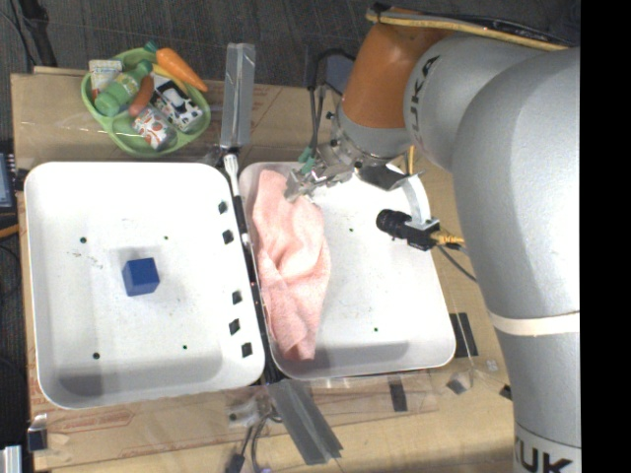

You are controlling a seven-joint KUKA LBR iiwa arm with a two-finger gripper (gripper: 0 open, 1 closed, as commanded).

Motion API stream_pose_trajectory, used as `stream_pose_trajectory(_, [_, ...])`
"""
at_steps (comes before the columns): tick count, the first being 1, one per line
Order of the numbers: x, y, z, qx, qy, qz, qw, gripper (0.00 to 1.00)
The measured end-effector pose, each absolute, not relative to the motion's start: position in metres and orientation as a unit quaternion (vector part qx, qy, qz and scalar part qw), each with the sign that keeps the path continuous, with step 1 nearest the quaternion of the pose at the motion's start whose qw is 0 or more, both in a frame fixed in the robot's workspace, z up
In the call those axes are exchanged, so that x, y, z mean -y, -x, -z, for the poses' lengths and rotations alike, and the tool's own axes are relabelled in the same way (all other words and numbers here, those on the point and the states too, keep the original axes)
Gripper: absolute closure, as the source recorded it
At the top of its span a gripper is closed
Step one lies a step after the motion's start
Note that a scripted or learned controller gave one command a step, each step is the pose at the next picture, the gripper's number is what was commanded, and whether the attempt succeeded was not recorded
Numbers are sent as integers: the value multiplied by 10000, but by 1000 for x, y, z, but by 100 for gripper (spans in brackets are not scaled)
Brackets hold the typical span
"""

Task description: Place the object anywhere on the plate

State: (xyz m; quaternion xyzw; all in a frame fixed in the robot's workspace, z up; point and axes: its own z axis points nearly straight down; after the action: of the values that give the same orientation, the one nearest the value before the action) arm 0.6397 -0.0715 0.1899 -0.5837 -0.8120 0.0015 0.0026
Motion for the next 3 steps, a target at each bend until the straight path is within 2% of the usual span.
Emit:
stream_pose_trajectory(1, [71, -640, -230, 8139, 5810, -14, 23, 100])
stream_pose_trajectory(3, [-5, -581, -210, 9768, 2139, -13, 34, 100])
